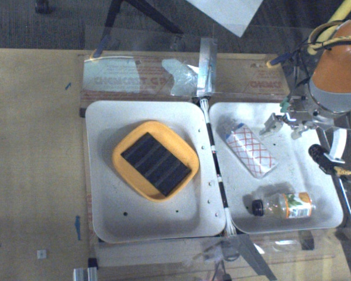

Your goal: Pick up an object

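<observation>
White plastic bins sit side by side on your tan wooden bench (29, 157), seen from above at a slant. Your left bin (105, 215) carries a rounded yellow pad (128, 145) with a dark ribbed panel set into its top; it lies tilted, near the middle of that bin.

Your right bin (327, 215) carries two things. A white packet (251, 151) with a red lattice print lies at an angle in the upper left part of the bin. A clear plastic bottle (284, 205) with a black cap and an orange and green label lies on its side along the near edge, cap pointing toward the divider between the bins.

Your arm (334, 69), grey with an orange band, comes in at the upper right. Its gripper (284, 122) hangs over the upper right part of the right bin, just right of the packet and well apart from the bottle. You cannot tell from this angle how its pincer stands, and nothing can be seen in its grasp.

Behind the bins lies a strip of clear sheeting (140, 78) over printed cardboard. A black chair base (105, 4) stands on the dark floor beyond.
</observation>
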`<act>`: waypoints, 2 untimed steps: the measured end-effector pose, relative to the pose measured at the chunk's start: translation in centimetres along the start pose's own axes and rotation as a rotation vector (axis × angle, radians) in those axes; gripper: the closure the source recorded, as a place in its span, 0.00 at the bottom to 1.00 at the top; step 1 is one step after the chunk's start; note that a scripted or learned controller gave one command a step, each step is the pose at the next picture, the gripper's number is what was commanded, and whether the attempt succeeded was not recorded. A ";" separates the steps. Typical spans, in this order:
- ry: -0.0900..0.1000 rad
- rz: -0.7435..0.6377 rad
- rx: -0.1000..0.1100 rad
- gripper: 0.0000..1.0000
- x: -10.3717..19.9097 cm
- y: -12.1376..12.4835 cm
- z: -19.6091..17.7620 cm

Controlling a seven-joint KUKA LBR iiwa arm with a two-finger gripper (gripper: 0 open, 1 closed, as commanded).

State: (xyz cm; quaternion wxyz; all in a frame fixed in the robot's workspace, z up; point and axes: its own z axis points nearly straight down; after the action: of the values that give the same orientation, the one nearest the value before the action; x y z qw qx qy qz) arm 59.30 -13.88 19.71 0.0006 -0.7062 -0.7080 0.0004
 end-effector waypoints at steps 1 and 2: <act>-0.002 -0.220 -0.009 0.00 3.5 -2.3 10.0; 0.001 -0.378 0.000 0.00 2.1 -6.9 5.8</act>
State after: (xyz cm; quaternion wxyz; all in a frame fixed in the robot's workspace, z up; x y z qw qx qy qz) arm 52.43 -11.80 13.96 0.0010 -0.5605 -0.8281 0.0000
